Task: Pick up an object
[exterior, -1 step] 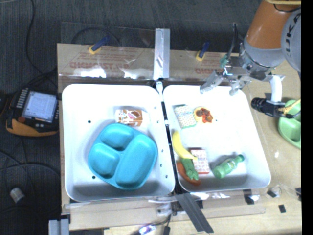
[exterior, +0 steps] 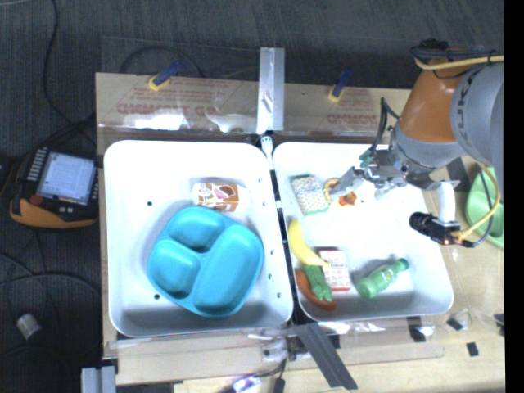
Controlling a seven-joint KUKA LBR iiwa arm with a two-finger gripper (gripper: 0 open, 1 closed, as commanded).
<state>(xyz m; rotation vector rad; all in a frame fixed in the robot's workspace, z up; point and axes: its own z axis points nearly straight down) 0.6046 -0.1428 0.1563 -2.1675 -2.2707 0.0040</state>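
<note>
Hand (exterior: 354, 180) poised over the far half of the right bin (exterior: 426, 256), reaching in from the right; released or clenched, impossible to tell from this slant, and nothing visibly grasped. Just beside its tip, a small red-orange piece (exterior: 349, 197) and a checkered packet (exterior: 309, 193), with a yellow loop (exterior: 330, 188) between them: likely the nearest candidates for the pick. Best to settle on one target, centre over it, and come straight down rather than sweep sideways, since crowding here could nudge a neighbour. Further toward the near wall, a banana (exterior: 302, 244), a red-and-white box (exterior: 336, 269), a green bottle (exterior: 381, 277) and a red-orange vegetable (exterior: 316, 289), packed close together. Open floor to the right of the packet and above the bottle: good room for approach and lift. Worth minding the divider rim (exterior: 276, 219) just left of the packet. Beyond it, in the left bin (exterior: 131, 178), a blue divided plate (exterior: 205, 260) and a small carton (exterior: 217, 195), well apart from the hand.
</note>
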